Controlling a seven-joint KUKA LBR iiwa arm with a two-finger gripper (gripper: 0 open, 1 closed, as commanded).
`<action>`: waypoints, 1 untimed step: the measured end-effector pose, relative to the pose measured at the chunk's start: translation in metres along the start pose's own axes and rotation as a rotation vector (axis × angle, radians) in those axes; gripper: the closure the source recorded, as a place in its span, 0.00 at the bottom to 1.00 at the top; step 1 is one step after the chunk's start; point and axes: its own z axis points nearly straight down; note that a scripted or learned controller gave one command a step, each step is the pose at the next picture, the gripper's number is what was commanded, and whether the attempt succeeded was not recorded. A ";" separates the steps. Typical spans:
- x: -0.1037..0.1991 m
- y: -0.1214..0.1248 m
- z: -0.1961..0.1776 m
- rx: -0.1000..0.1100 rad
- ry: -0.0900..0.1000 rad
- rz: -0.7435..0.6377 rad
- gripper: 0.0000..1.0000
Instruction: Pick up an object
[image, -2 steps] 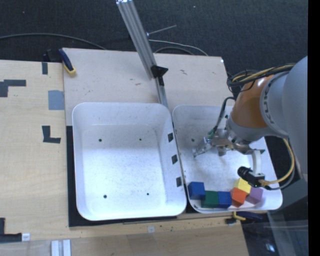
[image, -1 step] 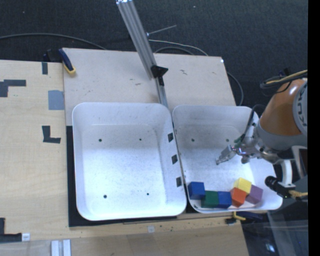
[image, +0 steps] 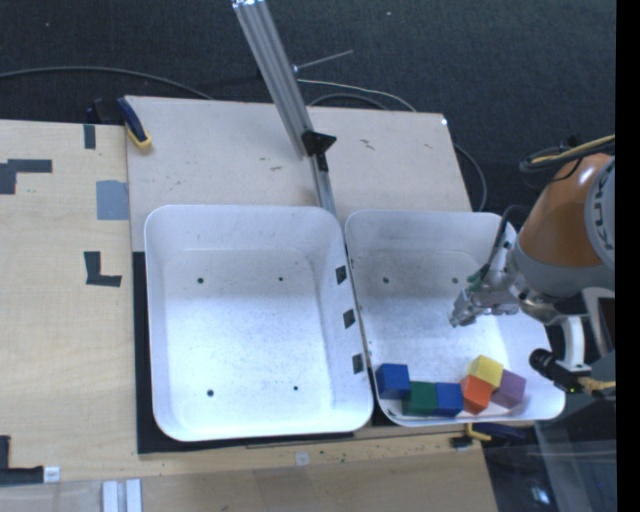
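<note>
Though apart, blocks (image: 452, 388) below gripper (image: 468, 312)

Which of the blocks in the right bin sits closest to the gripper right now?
The yellow block. It is the top one of the cluster at the bin's near edge, just below the gripper; the orange, purple, green and blue blocks all lie farther from it.

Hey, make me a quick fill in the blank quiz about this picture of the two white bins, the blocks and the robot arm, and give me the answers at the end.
1. The colored blocks all lie in the ____ bin as the camera sees it.
2. The block between the blue and orange ones is ____.
3. The gripper hangs above the blocks' bin, holding ____.

Answers: right; green; nothing
</note>
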 end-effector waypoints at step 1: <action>0.000 0.000 0.000 0.001 0.000 0.000 0.00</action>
